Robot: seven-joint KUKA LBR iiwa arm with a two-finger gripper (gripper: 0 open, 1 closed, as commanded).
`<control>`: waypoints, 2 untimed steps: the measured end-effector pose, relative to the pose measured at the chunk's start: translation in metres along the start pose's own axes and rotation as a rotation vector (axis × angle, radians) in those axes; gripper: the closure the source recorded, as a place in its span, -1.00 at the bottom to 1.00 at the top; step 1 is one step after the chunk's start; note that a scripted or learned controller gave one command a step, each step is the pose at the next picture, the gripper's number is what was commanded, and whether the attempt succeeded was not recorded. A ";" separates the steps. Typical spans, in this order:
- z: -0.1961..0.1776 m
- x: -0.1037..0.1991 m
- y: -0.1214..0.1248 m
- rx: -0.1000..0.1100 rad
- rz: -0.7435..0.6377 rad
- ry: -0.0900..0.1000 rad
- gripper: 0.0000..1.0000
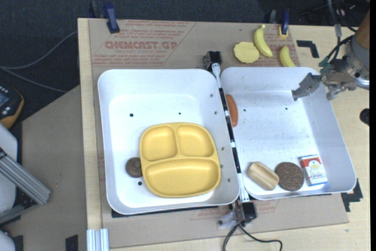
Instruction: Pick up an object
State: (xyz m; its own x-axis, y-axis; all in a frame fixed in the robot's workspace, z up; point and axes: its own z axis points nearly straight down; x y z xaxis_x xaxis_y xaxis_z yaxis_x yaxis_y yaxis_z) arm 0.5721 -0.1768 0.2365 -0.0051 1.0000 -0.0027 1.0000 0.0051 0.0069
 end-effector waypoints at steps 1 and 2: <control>0.156 0.021 0.092 -0.004 -0.001 0.000 -1.00; 0.152 0.041 0.010 0.011 0.007 0.005 -1.00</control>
State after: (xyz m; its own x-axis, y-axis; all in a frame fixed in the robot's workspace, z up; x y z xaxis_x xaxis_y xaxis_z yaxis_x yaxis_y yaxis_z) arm 0.5825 -0.1361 0.0844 0.0015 1.0000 0.0019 1.0000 -0.0015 -0.0046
